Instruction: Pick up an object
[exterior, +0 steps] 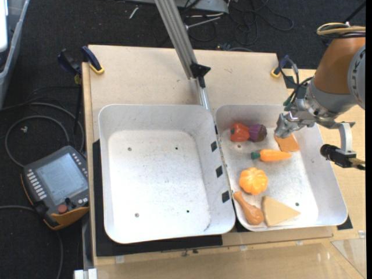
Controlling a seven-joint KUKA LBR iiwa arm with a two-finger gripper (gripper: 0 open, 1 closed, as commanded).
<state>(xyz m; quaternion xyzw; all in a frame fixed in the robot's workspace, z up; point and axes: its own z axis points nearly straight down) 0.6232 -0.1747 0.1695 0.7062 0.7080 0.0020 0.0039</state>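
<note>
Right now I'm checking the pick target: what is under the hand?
Under the hand, in the right bin, lies a flat orange piece, beside the carrot. The hand covers its upper end, so contact or grip cannot be judged.

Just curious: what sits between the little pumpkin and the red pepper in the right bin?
In the camera view, a toy carrot lies between the pumpkin and the red pepper, slightly rightward.

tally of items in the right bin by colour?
Red: 1, the tomato-like piece
Purple: 1, the round piece
Orange: 4, the carrot, pumpkin, drumstick and the flat piece under the gripper
Tan: 1, the wedge
Total: 7
</note>
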